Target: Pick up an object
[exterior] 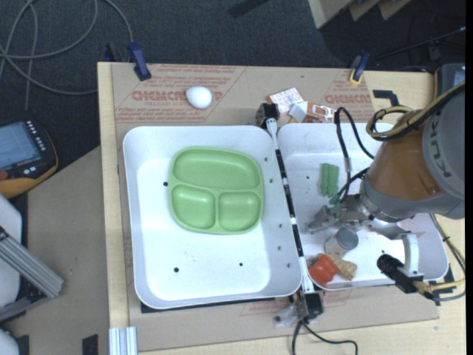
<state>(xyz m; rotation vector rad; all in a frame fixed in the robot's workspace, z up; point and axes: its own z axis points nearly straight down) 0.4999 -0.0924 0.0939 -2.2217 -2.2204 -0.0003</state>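
Bench inventory, left to right.

1. White egg-shaped object point(198, 96): lying on the cardboard at 12 o'clock of the left bin.
2. Left bin point(148, 257): holding a green divided tray point(216, 189), which is sitting toward the bin's 12 o'clock side.
3. Crumpled wrappers point(295, 106): lying on the cardboard at 12 o'clock of the right bin.
4. Right bin point(303, 143): containing a green block point(329, 179) toward 11 o'clock, a grey round object point(345, 237) near centre, a red piece point(323, 270) at 7 o'clock touching a tan piece point(344, 268).
5. Gripper point(325, 219): hanging over the right bin, at 10 o'clock of the grey round object; its finger opening cannot be judged. The arm is reaching in from 3 o'clock.
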